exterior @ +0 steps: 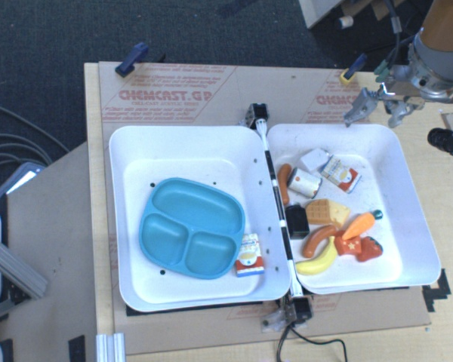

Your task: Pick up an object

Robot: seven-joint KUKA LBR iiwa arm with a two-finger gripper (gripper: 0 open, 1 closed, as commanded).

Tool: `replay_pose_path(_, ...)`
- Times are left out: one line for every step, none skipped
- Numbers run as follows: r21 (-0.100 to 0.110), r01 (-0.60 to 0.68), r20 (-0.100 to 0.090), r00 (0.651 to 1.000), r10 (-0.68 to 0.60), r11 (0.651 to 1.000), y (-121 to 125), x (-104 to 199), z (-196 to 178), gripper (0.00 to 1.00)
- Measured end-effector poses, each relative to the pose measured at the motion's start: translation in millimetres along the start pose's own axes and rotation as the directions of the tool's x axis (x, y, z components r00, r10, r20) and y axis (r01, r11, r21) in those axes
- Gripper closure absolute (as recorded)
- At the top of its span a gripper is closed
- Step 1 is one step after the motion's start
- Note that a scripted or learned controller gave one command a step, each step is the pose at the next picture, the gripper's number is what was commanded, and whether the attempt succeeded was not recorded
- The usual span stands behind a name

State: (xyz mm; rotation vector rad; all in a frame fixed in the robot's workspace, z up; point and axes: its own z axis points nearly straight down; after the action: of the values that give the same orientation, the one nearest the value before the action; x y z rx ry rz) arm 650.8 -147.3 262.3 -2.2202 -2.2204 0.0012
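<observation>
Two shallow white bins sit side by side on a brown board printed with red "CHEMCAST GP" lettering, laid over a pale bench with dark carpet behind. Largest inside the left bin (128, 202) is a blue divided plate (192, 227), with a small printed carton (249, 255) touching its lower right edge. Crowded in the right bin (408, 194) is toy food: a yellow banana (318, 261) lying slantwise at the front, a sausage (319, 239) beside it, a carrot (359, 225) with its long axis slanting up to the right, green tip uppermost, a red pepper (366, 249), a cheese wedge (326, 212), a black block (296, 221), and white cartons (340, 173) towards the back. Above that bin's far rim hangs the gripper (383, 104), fingers spread apart, holding nothing.
</observation>
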Motion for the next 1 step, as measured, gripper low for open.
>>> replay_pose_path(-0.002, -0.001, 0.001, 1.000, 0.001, 1.000, -45.3, 3.0, 133.1, 0.00)
